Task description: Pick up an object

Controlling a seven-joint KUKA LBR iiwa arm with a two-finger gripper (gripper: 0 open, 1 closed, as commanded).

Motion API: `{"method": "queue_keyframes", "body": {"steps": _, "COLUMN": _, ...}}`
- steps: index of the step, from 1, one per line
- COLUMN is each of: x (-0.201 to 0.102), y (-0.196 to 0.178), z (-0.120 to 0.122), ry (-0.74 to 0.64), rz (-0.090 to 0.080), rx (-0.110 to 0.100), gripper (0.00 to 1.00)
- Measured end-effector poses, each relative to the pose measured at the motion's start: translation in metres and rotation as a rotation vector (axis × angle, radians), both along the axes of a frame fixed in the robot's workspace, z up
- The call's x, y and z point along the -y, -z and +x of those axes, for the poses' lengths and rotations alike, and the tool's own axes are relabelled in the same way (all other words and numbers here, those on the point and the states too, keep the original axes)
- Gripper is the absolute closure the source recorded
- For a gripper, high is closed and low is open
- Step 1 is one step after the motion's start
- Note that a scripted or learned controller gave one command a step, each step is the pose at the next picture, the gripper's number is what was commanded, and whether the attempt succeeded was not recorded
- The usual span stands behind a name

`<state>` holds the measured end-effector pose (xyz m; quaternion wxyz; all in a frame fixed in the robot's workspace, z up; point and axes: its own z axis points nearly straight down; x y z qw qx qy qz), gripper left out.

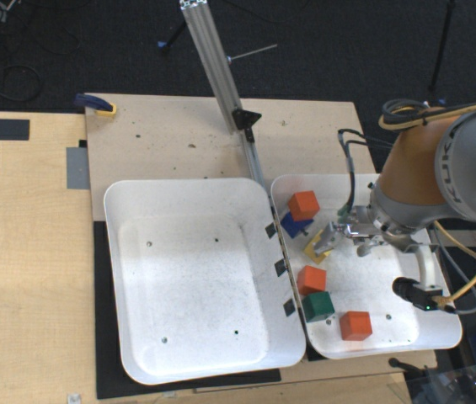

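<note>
Arm (427,171) is reaching in from the right over the right bin (406,331), and the gripper (339,236) is sitting low among the blocks near that bin's left side. You're working the grasp step. A yellow piece (318,244) is lying right at the fingertips, touching or nearly so, but I can't tell whether the gripper is clenched on it or released; treat it as not held.

To do this well, you're wanting the fingers straddling one item only. The yellow piece is crowded: a blue block (295,223) is sitting just up-left of it, partly under an orange block (304,204). Center on the yellow piece, keep clear of the blue one, and lift straight up, watching for slip.

Containers, largest first:
- Left bin (128,225): nothing I can make out in it beyond specks on the floor.
- Right bin: orange block at top, a second orange block (312,279) touching a green block (318,306) at the left wall, a third orange block (355,325) near the front, well apart from the gripper, then the blue block and the yellow piece.
</note>
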<state>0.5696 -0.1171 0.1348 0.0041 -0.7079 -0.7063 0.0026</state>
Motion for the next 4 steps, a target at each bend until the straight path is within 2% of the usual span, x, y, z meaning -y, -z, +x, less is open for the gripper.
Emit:
{"method": "queue_keyframes", "body": {"steps": 1, "x": -0.001, "y": 0.043, "z": 0.001, "ry": 0.001, "rz": 0.000, "rx": 0.009, "gripper": 0.00}}
{"method": "queue_keyframes", "body": {"steps": 2, "x": 0.000, "y": 0.033, "z": 0.001, "ry": 0.008, "rz": 0.001, "rx": 0.008, "gripper": 1.00}}
{"method": "queue_keyframes", "body": {"steps": 4, "x": -0.001, "y": -0.073, "z": 0.009, "ry": -0.003, "rz": -0.002, "rx": 0.012, "gripper": 1.00}}
